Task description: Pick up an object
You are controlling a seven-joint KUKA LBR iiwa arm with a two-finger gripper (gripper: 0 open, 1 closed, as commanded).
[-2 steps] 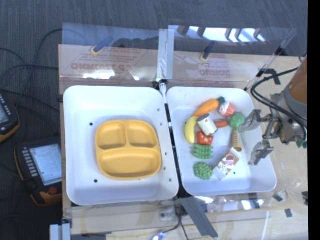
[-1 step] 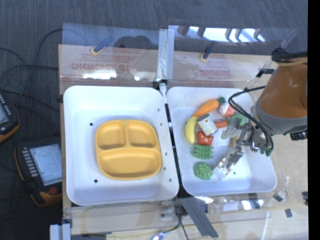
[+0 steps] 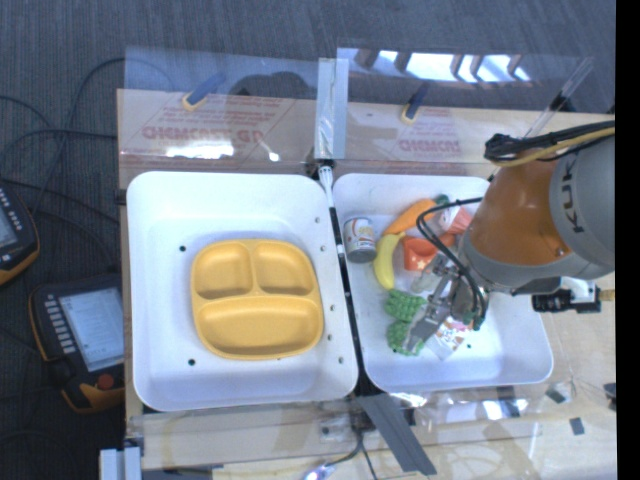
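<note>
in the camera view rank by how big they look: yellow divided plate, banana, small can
1. yellow divided plate, largest by far
2. banana
3. small can, looks only slightly smaller than the banana, so this order is unsure

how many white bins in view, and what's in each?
2. Left bin holds a yellow divided plate. Right bin holds a can, banana, green toy and more; the arm may hide some items.

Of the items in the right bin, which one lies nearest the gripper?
The green item, directly beside the gripper; the banana and can lie farther up-left.
</note>
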